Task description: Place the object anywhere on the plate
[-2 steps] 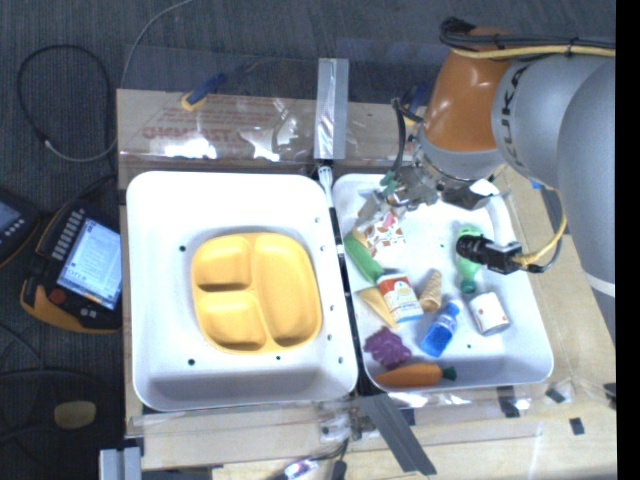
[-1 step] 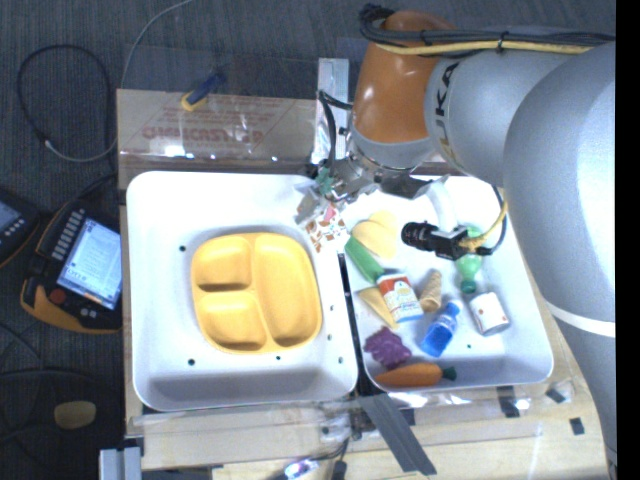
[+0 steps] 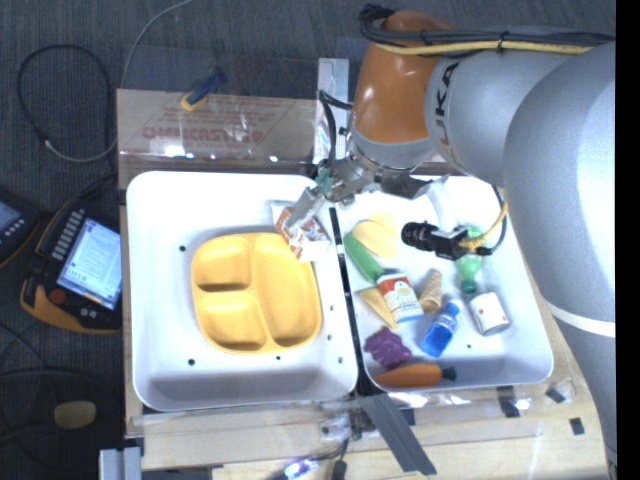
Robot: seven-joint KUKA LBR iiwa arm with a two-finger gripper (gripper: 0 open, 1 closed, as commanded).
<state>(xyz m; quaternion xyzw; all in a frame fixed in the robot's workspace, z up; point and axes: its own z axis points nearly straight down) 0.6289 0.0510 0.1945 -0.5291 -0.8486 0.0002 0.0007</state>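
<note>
A yellow divided plate (image 3: pixel 255 290) lies in the left bin (image 3: pixel 160 368). My gripper (image 3: pixel 318 200) hangs over the back right of that bin, close to the wall between the bins. A small red-and-white packet (image 3: pixel 301 228) sits at its fingertips, and the fingers look shut on the packet's top edge. The packet hangs just above the plate's far right corner, and I cannot tell whether it touches the rim. The orange-banded wrist (image 3: pixel 395 88) rises behind the gripper.
The right bin (image 3: pixel 530 363) holds several toy foods: a yellow fruit (image 3: pixel 375 234), green cucumber (image 3: pixel 362 259), red-labelled bottle (image 3: pixel 399 298), cone (image 3: pixel 430 288), blue bottle (image 3: pixel 440 330), purple grapes (image 3: pixel 386 347), carrot (image 3: pixel 409 374) and white box (image 3: pixel 490 313). A black fitting (image 3: pixel 430 235) juts over them.
</note>
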